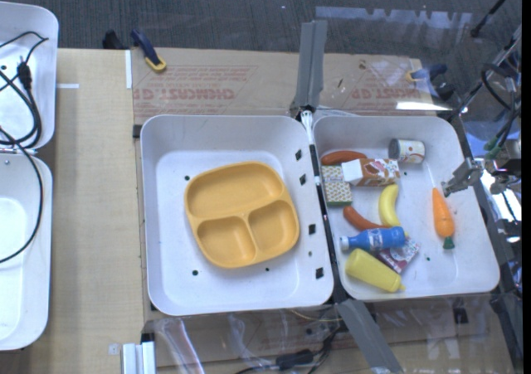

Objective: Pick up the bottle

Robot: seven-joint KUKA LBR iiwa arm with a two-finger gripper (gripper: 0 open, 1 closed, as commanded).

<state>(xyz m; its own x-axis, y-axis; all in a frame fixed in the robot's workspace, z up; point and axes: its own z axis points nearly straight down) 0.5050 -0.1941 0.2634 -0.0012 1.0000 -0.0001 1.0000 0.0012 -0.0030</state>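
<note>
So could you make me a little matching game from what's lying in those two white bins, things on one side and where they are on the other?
Things:
1. yellow divided plate
2. blue bottle
3. carrot
4. small can

Places:
A. lying on its side near the right bin's far edge
B. near the right bin's right side, close below the gripper
C. in the left bin
D. lying in the right bin between the banana and a yellow container

Pairs: 1-C, 2-D, 3-B, 4-A
</note>
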